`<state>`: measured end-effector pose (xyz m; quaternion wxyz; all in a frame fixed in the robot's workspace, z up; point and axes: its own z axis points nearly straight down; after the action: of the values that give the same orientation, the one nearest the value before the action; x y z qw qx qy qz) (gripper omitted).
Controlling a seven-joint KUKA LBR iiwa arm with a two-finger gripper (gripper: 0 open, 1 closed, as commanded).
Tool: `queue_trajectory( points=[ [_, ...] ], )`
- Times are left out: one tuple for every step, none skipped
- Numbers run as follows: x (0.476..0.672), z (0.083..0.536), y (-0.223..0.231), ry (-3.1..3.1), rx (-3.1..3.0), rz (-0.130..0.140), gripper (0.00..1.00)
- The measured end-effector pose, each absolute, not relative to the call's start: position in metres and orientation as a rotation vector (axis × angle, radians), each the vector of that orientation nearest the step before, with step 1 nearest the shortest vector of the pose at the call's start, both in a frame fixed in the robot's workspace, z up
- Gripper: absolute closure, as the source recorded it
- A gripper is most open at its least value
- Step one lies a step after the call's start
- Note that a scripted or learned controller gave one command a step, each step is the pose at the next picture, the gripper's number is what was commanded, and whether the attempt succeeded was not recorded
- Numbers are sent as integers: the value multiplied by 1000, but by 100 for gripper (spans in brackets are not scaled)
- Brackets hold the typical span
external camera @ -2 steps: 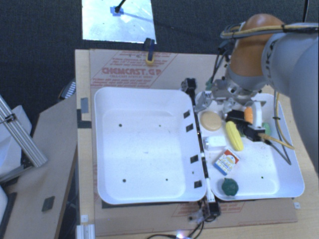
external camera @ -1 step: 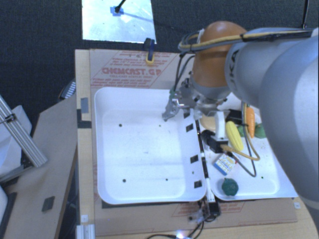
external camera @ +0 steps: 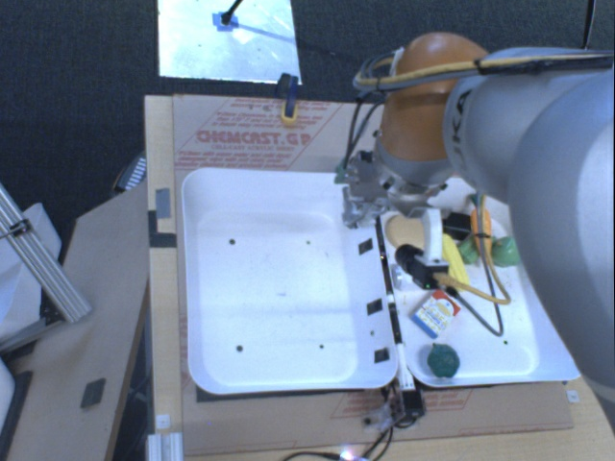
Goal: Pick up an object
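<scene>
Several small things are kept in the right bin (external camera: 495, 349); a dark green ball (external camera: 443, 360) is seen near its front rim, with a blue and red box (external camera: 434, 315) just behind it. The ball is set apart, so it is likely the easiest pick; it should be met from straight above and squeezed gently so it is not rolled away. The gripper (external camera: 360, 200) is held at the back, where the two bins meet; whether it is apart or together cannot be told. The left bin (external camera: 279, 286) is bare.

Bench (external camera: 161, 142): brown printed board (external camera: 250, 137) on top; left bin (external camera: 279, 286), right bin (external camera: 495, 349) side by side.
</scene>
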<state>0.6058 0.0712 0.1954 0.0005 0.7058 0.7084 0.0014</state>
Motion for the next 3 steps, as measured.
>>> queue_trajectory(
  points=[
    [667,385,144,2225,2201,31,100],
    [649,200,184,2234,2218,-12,100],
    [652,223,169,2221,2220,3,100]
  ],
)
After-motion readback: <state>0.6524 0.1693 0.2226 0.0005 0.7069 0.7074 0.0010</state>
